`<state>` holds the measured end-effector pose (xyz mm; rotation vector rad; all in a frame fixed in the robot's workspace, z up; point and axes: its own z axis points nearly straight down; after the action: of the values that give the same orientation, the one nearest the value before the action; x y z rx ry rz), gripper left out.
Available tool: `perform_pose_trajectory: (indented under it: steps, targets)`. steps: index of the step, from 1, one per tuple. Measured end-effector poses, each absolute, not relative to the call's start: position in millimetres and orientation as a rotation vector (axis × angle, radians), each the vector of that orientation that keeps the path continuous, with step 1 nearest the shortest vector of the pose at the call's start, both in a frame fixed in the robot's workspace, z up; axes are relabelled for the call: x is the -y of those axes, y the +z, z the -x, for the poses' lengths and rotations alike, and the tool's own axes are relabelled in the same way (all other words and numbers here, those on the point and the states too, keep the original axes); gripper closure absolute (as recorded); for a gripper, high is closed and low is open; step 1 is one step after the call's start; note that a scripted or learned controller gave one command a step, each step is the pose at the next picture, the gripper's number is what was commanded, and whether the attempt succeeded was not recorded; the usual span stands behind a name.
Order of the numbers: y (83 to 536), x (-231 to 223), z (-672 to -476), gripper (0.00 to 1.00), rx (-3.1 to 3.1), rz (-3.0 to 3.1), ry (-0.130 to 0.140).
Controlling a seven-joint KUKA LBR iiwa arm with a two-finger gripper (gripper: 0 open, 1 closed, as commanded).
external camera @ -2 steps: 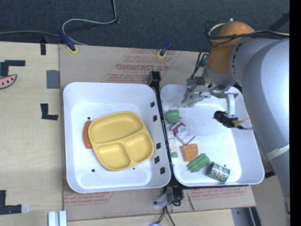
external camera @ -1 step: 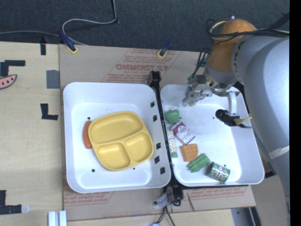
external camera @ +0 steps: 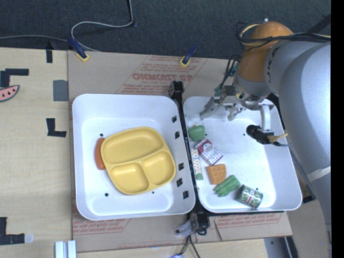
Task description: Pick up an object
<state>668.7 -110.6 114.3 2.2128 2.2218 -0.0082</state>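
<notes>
My gripper [external camera: 219,112] hangs over the far end of the right bin [external camera: 279,168], its two fingers spread open with nothing between them. Just below and left of it lies a small green round thing [external camera: 197,131]. Further toward the front lie a red and white packet [external camera: 207,152], an orange waffle-like square [external camera: 216,173], a green pod [external camera: 227,185] and a green can [external camera: 248,196] on its side. None of these touches the gripper.
The left bin [external camera: 88,122] holds a yellow divided plate [external camera: 138,159] with an orange thing [external camera: 99,155] tucked under its left edge. A black-clipped divider wall [external camera: 181,144] separates the bins. The arm's grey bulk covers the right side.
</notes>
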Motion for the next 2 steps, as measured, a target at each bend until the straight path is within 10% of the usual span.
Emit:
perform_pose_trajectory:
  steps: [1,2]
  targets:
    - [123.8,110.5,-668.7,1.0,-2.223,-2.212,-0.009]
    - [123.7,110.6,-668.7,0.0,-2.222,-2.212,-0.01]
